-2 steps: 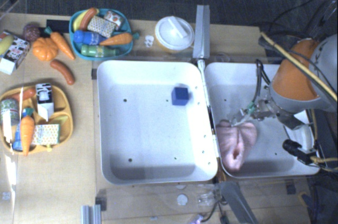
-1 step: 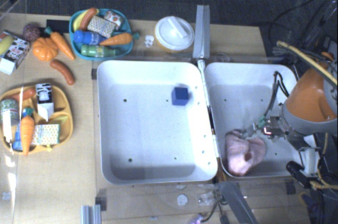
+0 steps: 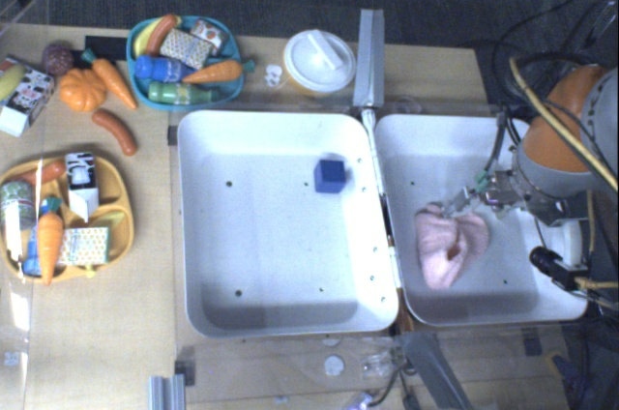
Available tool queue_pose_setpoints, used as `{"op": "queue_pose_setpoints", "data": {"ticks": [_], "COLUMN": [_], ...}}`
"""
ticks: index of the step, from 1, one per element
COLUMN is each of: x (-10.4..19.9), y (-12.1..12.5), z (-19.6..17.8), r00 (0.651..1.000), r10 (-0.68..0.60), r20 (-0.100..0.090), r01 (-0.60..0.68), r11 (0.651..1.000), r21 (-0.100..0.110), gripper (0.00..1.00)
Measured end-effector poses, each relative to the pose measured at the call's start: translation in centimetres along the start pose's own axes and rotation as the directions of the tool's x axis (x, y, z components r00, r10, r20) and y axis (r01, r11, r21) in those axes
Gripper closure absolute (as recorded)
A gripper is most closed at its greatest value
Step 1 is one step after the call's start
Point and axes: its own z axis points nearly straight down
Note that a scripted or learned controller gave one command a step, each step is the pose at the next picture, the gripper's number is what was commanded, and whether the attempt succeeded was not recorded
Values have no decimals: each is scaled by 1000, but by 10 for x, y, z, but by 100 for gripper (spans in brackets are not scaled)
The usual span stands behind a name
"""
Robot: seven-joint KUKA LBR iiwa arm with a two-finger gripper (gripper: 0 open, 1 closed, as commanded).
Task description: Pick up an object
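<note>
The pink cloth lies crumpled in the right bin, at about 7 o'clock from the gripper, touching or nearly so. Its long axis runs 12 to 6. I cannot tell the gripper's state.

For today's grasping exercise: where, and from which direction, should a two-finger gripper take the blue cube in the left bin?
Grip the blue cube across two opposite flat side faces, descending from straight above. It sits alone on the left bin floor, away from the walls.
</note>
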Motion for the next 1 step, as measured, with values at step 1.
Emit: {"op": "queue_pose_setpoints", "data": {"ticks": [1], "x": [23], "y": [-27], "z": [-1], "r00": [990], "r10": [-139], "r20": [0], "r01": [139], "r11": [990], "r21": [-1], "gripper": [0]}}
